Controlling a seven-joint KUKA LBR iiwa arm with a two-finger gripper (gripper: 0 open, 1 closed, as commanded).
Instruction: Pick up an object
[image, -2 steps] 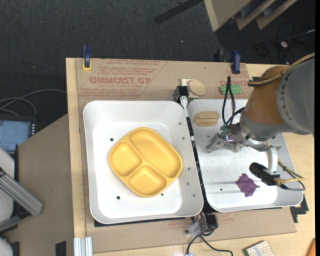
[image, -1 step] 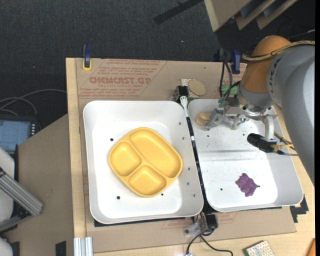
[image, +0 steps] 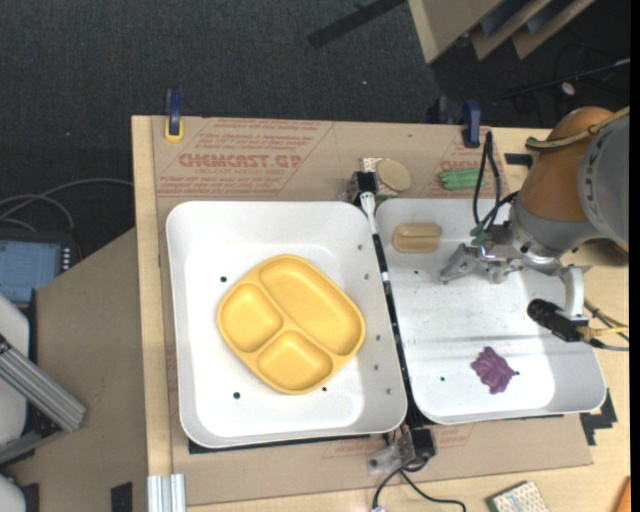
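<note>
Two white bins sat side by side, and in the right bin (image: 560, 385) the gripper (image: 462, 266) hovered with fingers apart, approaching the tan object (image: 417, 237) at the far left, needing descent before closing.

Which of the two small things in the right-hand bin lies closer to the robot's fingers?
The tan oblong piece, near the bin's far left corner, just left of the fingers. The purple lump lies farther off, toward the near edge.

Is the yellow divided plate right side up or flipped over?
Right side up: the yellow plate in the left bin shows three hollow compartments facing the camera.
</note>
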